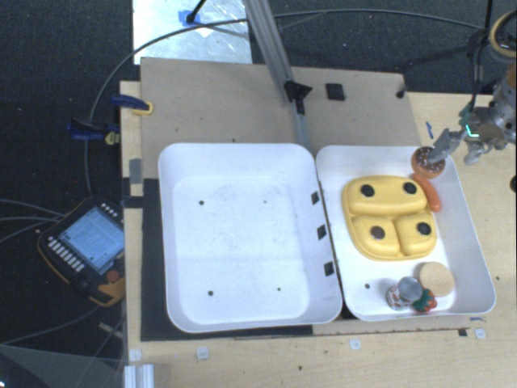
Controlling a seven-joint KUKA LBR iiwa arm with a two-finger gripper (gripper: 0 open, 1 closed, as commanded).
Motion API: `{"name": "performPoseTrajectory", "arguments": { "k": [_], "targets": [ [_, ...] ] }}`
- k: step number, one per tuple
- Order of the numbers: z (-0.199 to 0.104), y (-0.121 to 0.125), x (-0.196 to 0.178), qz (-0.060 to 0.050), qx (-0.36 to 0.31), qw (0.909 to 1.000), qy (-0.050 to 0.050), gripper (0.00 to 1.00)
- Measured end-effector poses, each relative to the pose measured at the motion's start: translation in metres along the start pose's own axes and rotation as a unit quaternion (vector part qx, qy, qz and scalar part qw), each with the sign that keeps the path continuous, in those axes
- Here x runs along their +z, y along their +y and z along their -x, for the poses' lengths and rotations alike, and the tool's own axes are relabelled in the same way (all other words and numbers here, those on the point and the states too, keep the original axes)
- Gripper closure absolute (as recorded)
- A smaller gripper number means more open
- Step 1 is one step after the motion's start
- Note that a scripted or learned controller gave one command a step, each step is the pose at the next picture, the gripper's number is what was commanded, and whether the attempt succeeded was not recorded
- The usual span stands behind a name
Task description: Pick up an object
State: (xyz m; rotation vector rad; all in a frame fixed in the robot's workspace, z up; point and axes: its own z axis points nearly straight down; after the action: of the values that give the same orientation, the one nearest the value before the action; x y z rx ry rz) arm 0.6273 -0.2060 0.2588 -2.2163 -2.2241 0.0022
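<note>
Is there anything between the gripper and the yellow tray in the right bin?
Nothing visible blocks it. The gripper hovers at the right bin's far rim, by a brown round object; the yellow tray lies uncovered just beyond.

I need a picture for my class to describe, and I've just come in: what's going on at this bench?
A robot arm reaches in from the right, its gripper at the far right corner of the right bin, right by a small brown round thing. Whether it holds that thing cannot be told. In that bin lie a yellow tray, an orange stick, a tan disc and a small colourful toy. The left bin sits beside it.
</note>
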Motion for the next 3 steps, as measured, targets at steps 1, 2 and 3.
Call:
{"name": "performPoseTrajectory", "arguments": {
  "k": [1, 2, 3],
  "targets": [
    [0.000, 0.001, -0.002, 0.002, 0.000, 1.0000, -0.001, 0.00],
    [-0.001, 0.001, 0.060, 0.000, 0.001, 1.0000, 0.000, 0.00],
    [-0.004, -0.003, 0.122, 0.000, 0.001, 1.0000, 0.000, 0.00]
  ]
}}
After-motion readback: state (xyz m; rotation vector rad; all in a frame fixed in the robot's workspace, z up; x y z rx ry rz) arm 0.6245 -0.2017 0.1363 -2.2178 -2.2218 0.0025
